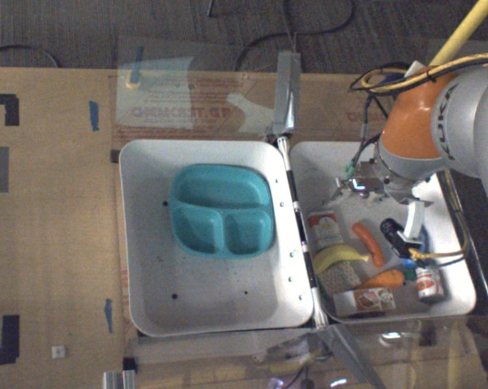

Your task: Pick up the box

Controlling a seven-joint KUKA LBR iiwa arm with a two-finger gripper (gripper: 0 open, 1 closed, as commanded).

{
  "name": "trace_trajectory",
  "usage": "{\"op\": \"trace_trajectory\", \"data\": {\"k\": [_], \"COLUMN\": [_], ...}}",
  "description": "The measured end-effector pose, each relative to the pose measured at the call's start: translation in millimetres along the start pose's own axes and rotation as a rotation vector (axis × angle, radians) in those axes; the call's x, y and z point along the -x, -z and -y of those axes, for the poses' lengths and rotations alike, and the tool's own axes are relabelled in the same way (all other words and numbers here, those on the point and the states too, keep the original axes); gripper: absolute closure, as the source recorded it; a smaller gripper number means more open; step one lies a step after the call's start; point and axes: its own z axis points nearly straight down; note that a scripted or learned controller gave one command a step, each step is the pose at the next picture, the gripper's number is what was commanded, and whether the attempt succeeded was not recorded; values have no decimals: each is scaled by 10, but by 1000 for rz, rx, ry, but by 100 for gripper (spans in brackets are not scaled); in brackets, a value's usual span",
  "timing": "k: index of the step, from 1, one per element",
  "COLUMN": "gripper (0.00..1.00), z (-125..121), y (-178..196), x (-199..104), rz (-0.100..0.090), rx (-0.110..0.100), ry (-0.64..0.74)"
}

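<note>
Two white bins, one teal tray, one banana, two boxes.

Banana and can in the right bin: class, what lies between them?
In the camera view, between the banana and the can lie two carrots: one slanting above, one lower, nearer the can.

The arm bears dark "KUKA" letters; print on the clear sheet is unreadable.

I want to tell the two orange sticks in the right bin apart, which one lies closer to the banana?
The lower carrot, lying nearly level just right of the banana's tip. The other orange stick slants above it.
</note>
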Motion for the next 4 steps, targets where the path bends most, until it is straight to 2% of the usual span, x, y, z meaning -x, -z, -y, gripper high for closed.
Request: {"op": "trace_trajectory", "data": {"k": [1, 2, 3, 4], "gripper": [0, 0, 0, 0], "z": [218, 419, 125, 172], "y": [5, 1086, 65, 935], "x": [-160, 256, -23, 638], "rz": [2, 1, 0, 2], "rx": [1, -4, -4, -3], "ry": [154, -23, 138, 148]}}
